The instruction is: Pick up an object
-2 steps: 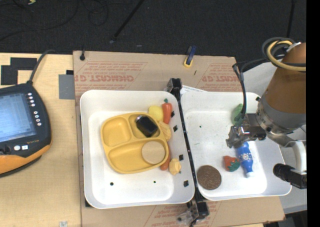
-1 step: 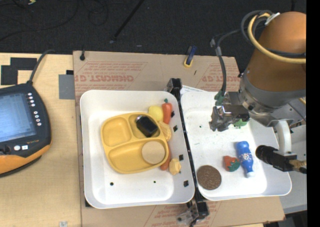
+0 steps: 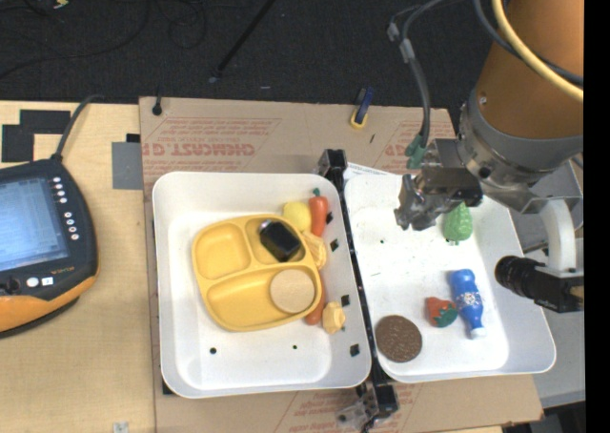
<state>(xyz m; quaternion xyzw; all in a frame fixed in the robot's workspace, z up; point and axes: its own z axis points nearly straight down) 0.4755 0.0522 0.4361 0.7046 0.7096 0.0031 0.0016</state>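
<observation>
Grey-and-orange arm over the right bin (image 3: pixel 534 345), gripper (image 3: pixel 419 216) hanging low by a green toy (image 3: pixel 458 223).
Can't tell how wide the pincer is or if anything's in it. Blue bottle (image 3: pixel 467 300), small red-green bit (image 3: pixel 439 311), brown disc (image 3: pixel 397 338) further down; yellow tray (image 3: pixel 250 274) sitting in the left bin (image 3: pixel 176 326).

Bins: both the left bin (image 3: pixel 181 345) and the right bin (image 3: pixel 534 350) look like smooth white plastic, slightly glossy.
Yellow tray (image 3: pixel 221 299): moulded plastic, soft sheen.
Round disc in tray (image 3: pixel 293 290): pale, matt, looks like wood.
Brown disc (image 3: pixel 397 337): dull, rough-looking.
Blue bottle (image 3: pixel 467 299): shiny plastic.
Bench sheet (image 3: pixel 238 140): printed brown cardboard, matt.
Arm band (image 3: pixel 538 30): orange, smooth, satin finish.
Gripper (image 3: pixel 419 207): dark metal, matt.
</observation>
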